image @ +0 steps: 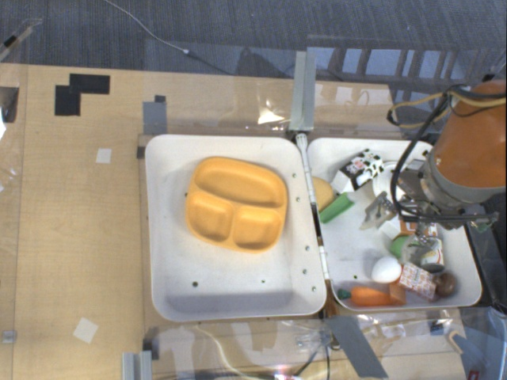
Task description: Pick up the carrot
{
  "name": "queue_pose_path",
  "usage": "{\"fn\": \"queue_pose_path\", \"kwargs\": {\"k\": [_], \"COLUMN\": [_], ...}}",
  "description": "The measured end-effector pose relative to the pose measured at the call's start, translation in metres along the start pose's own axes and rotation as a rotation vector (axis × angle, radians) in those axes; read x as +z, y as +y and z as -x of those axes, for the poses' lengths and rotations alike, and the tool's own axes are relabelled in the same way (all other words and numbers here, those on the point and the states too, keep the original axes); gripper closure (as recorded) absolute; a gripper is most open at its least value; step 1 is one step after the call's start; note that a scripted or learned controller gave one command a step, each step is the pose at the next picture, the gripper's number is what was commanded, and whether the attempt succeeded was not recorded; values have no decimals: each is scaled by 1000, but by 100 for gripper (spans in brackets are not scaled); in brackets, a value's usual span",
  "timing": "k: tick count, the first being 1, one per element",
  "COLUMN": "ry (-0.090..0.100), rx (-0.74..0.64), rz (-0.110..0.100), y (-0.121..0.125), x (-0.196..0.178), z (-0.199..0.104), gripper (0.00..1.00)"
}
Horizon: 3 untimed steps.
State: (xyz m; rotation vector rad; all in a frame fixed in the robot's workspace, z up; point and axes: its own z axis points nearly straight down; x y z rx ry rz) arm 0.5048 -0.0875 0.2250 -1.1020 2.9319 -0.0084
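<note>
my arm [474, 145] comes in from the right, its orange band sitting high over the right bin [348, 248]. my claw [382, 210] hangs below the wrist above the middle of that bin, a grey metal shape tilted toward the left; from this angle i cannot tell how far it is parted, and i see nothing caught in it.

the carrot [371, 296] lies flat along the bin's near edge, orange, pointing left toward the near-left corner. it is well apart from my claw, below it in the view. just above the carrot rests a white egg [386, 270], and at the carrot's right end sits a small red-and-white packet [417, 281], with a dark brown round thing [445, 284] beside that.

further up the bin, a green stick-like piece [337, 207] lies at a slant near the divider, touching a pale yellow round item [321, 188]. a black-and-white cow-patterned toy [362, 167] sits near the far side.

the left bin [170, 291] holds a yellow divided plate [236, 203] with three compartments, set toward the far-right part of that bin.
</note>
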Motion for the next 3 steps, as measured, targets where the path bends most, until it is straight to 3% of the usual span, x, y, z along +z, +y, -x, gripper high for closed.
{"fn": "queue_pose_path", "kwargs": {"k": [1, 2, 3], "ry": [5, -2, -5], "rx": [-55, -10, -161], "rz": [8, 0, -12], "y": [-28, -31, -9], "x": [51, 112, 131], "z": [-29, -4, -2], "gripper": [0, 0, 0]}}
